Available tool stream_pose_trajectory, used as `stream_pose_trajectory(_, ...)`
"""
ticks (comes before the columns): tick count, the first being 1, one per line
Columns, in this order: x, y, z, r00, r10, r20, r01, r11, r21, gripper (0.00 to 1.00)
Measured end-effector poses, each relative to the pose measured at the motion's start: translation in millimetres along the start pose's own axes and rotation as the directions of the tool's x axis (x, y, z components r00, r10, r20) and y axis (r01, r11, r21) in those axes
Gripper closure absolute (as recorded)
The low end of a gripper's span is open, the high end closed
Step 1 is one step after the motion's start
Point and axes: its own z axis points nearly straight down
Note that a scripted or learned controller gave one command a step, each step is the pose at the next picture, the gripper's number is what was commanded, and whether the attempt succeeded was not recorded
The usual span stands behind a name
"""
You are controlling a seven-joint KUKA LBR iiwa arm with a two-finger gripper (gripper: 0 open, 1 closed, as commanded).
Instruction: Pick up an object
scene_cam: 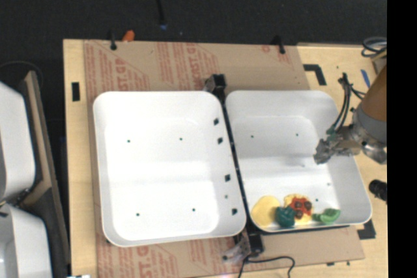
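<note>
Several small objects lie bunched at the near edge of the right bin (pixel 273 115): a pale yellow round piece (pixel 263 209), a teal lump (pixel 285 217), a red and orange piece (pixel 300 204) and a green piece (pixel 329 215). My gripper (pixel 323 154) hangs over the right side of that bin, up and to the right of the pile and apart from it. I see nothing between its fingers. The grey arm with its orange band (pixel 374 97) comes in from the right edge.
The left bin (pixel 156 163) sits beside the right one, joined by black clips (pixel 228 159) along the shared rim. Both rest on a cardboard sheet (pixel 163 65) over the wooden bench. Cables (pixel 343 91) run near the arm at the right.
</note>
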Motion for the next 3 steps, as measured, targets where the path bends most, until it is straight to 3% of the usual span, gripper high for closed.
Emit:
stream_pose_trajectory(2, 14, 4, -115, 1.0, 0.0, 0.0, 0.0, 1.0, -0.002, 1.0)
stream_pose_trajectory(3, 14, 4, -126, 1.0, 0.0, -0.001, 0.0, 1.0, 0.003, 1.0)
